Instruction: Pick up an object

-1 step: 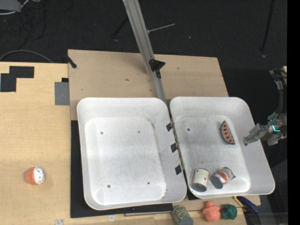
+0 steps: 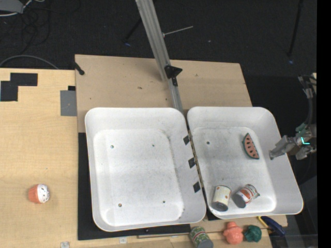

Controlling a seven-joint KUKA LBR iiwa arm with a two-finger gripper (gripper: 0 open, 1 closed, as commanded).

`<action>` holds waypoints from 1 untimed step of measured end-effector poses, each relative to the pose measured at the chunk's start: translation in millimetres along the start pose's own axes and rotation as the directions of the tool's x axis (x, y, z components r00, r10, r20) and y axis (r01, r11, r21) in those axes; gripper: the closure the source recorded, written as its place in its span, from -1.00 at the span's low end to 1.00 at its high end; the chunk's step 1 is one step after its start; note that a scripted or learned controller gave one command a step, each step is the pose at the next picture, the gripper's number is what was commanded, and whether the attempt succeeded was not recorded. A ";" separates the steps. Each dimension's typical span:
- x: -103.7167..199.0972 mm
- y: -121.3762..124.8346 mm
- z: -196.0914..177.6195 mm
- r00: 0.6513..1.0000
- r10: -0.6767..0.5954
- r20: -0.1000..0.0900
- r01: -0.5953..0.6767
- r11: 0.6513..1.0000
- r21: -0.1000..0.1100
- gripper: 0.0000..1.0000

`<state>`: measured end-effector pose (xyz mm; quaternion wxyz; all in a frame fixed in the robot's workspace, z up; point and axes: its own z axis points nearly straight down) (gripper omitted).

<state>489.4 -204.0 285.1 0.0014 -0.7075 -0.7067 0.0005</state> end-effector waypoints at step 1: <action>1.2 5.8 45.2 1.000 -0.001 -0.001 0.001 1.000 0.004 -1.00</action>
